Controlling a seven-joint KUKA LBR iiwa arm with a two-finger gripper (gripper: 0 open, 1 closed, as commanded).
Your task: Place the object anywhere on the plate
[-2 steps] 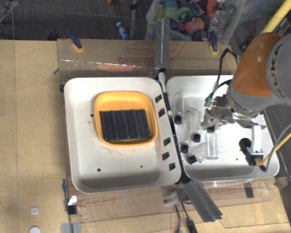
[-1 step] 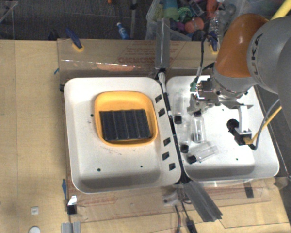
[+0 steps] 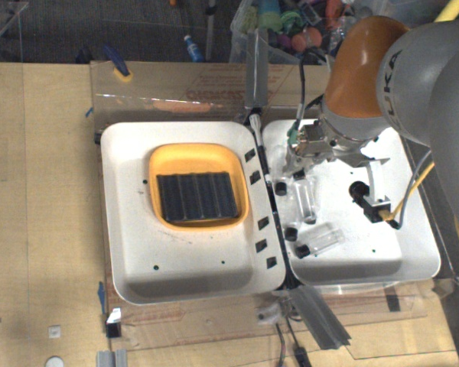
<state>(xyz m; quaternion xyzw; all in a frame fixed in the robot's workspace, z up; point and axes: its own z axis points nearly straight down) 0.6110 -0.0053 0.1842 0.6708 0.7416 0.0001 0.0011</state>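
A dark ribbed rectangular object [image 3: 197, 197] lies flat on the yellow plate [image 3: 164, 163], which sits in the left bin [image 3: 130, 266]. My gripper [image 3: 291, 212] hangs over the left part of the right bin [image 3: 382, 258], just right of the divider between the bins. Its two clear fingers [image 3: 304, 199] stand apart, and I see nothing between them. The gripper is well clear of the plate and the object. The grey arm with its orange band [image 3: 359, 67] comes in from the upper right.
A row of small black tabs [image 3: 262, 224] runs along the divider between the bins. A black part with a yellow cable [image 3: 382, 211] hangs over the right bin beside the wrist. A box of coloured toys [image 3: 306, 10] stands behind the bench.
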